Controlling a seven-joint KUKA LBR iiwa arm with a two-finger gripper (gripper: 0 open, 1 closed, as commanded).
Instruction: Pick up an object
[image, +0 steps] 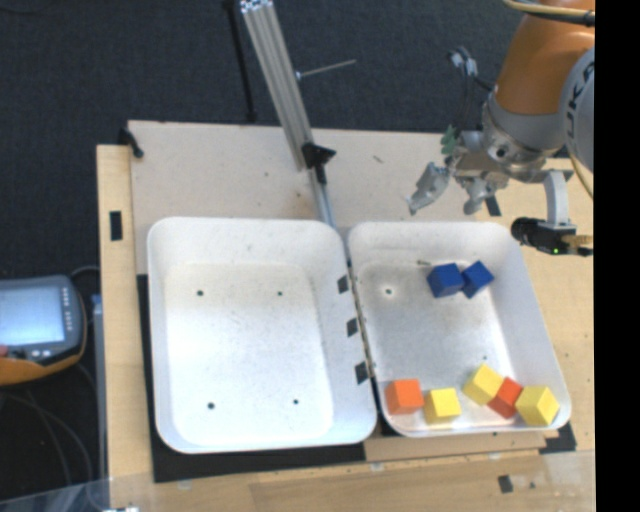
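Observation:
The right bin (520, 300) holds several small blocks. Two blue blocks (459, 279) lie side by side near its back. An orange block (404, 395), a yellow block (442, 404), another yellow block (484, 383), a red block (505, 396) and a third yellow block (538, 405) line its front edge. My gripper (455, 193) hangs above the back rim of the right bin, well above the blue blocks. Its fingers are spread apart and open, with nothing between them.
The left bin (250, 330) sits beside the right one. A slanted aluminium post (285, 90) rises behind the bins. A small screen device (35, 320) lies off the bench at the left.

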